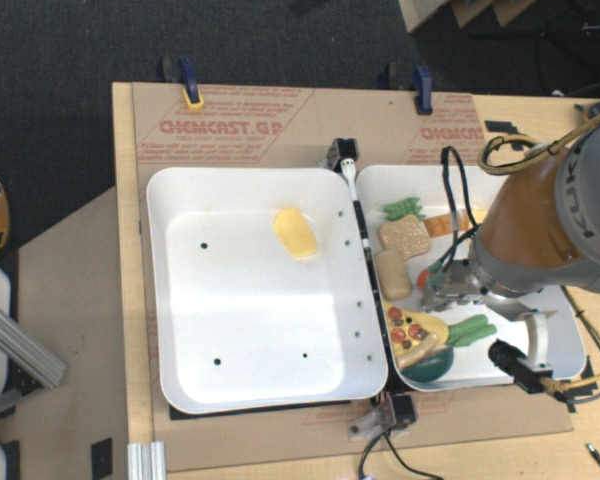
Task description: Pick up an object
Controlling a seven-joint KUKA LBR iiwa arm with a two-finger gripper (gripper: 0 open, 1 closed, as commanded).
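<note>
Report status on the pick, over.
Gripper low in right white bin, fingers unclear. Nothing seen held. Tan toast slice, pizza slice crowd beside it. Yellow oval block alone left.

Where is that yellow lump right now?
The yellow lump lies by itself in the left white bin, in its upper right part near the divider, across from the toast-like slice in the right bin.

A flat brown cardboard-covered bench (230,123) printed with red lettering carries two shallow white plastic bins side by side. The left bin (180,278) touches the right bin (565,343) along a shared edge. Blue and yellow clamps (189,81) grip its far edge.
</note>
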